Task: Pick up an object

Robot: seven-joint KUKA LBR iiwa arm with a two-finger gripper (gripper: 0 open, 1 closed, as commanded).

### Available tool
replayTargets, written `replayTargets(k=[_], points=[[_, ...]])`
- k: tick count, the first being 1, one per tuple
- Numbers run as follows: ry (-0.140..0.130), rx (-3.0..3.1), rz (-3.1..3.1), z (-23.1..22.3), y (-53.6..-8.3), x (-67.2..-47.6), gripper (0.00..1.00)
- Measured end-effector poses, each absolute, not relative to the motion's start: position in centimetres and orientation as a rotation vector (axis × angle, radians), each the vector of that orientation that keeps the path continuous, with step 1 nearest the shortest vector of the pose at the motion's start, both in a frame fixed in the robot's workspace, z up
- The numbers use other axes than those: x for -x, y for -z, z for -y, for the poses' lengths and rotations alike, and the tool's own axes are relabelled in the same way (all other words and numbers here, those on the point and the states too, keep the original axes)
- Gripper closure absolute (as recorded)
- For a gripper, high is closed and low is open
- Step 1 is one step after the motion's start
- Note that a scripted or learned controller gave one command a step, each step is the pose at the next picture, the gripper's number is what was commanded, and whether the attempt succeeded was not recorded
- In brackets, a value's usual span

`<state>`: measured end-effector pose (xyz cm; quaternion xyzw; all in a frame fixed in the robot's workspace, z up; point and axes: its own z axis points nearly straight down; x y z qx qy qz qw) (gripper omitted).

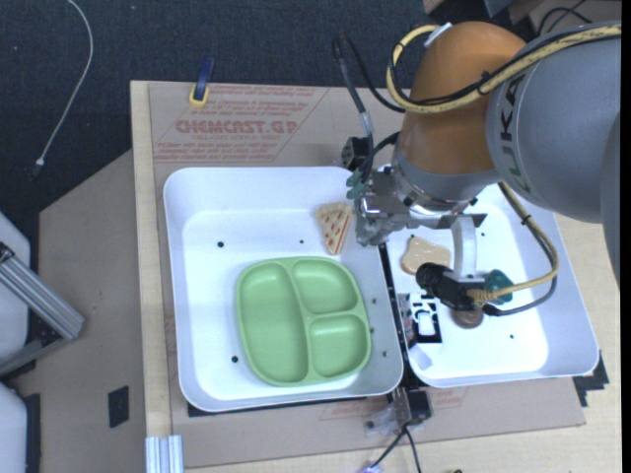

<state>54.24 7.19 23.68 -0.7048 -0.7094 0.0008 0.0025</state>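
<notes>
Dark carpet (89, 97) surrounds a printed cardboard sheet (246, 126) that carries 2 white bins side by side. The left bin (197, 215) holds a green plate (271, 313) with 3 compartments, all bare, lying flat toward the near side. A tan wedge (334, 227) sits apart from the plate at the bin's far right, close to the dividing wall. The right bin (552, 333) holds a beige piece (427, 255) near its left wall and a small brown disc (466, 316) a little nearer the camera. The gripper (371, 223) hangs low over the divider between the bins, just beside the wedge. Its opening cannot be told from this angle, since the wrist body covers it. Nothing is visibly held. Judgement: the wedge is the likely target, as it is the nearest item to the tool. Its spot against the wall leaves little room on that side, so a grasp may slip or catch the bin edge.
</notes>
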Motion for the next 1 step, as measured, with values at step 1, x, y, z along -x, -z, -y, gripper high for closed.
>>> replayTargets(k=[1], points=[[-0.002,2.219,2.221,-6.81,-23.76,-54.32,0.00]])
